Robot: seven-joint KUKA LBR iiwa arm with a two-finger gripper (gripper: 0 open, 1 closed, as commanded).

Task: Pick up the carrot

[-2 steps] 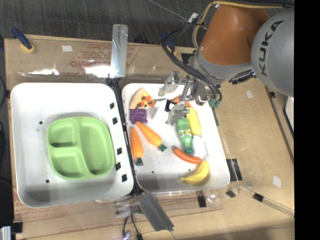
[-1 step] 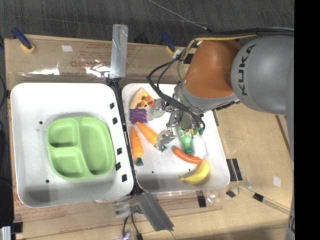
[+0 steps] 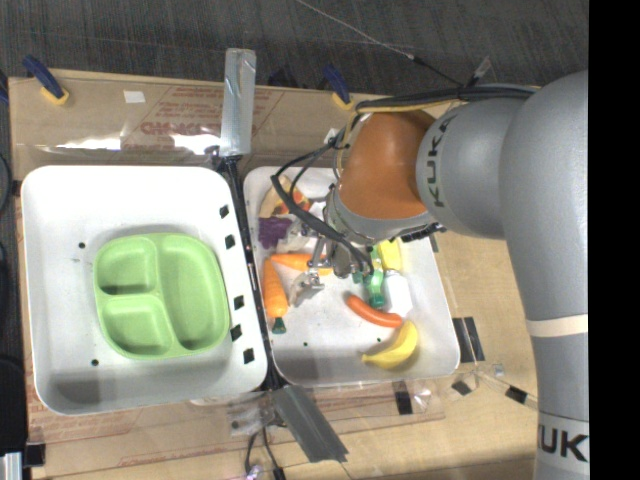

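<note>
Carrot (image 3: 273, 289) | long axis near-vertical in view, green tip toward bottom | jaws (image 3: 312, 280) just beside, state unclear

Two bins are sitting side by side. Left bin (image 3: 40, 268) is holding a tray (image 3: 160, 293). Right bin (image 3: 435, 308) is holding the carrot (image 3: 274, 290) along its left wall, a banana (image 3: 395, 348) at the near right, and a pepper (image 3: 374, 312) between them. Gripper (image 3: 322, 268) is hanging just right of the carrot.
</note>
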